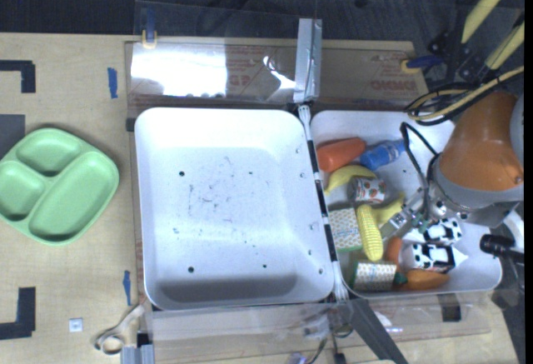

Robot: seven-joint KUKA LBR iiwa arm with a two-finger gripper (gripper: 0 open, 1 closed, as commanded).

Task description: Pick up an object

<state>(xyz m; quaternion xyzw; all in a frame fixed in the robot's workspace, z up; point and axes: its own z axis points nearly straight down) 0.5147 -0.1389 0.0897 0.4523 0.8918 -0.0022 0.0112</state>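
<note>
Where the right bin (487, 275) holds its heap of toys, a corn cob (369, 231) lies beside a banana (343, 178) and an orange carrot (340, 153), while the gripper (410, 216) hangs just right of the cob; its grip I cannot tell. The left bin (225, 204) sits alongside.

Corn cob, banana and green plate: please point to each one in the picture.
Corn cob (371, 233), camera view, middle of the cob.
Banana (343, 177), camera view, middle of its curve.
Green plate (83, 191), camera view, its largest compartment.
</note>
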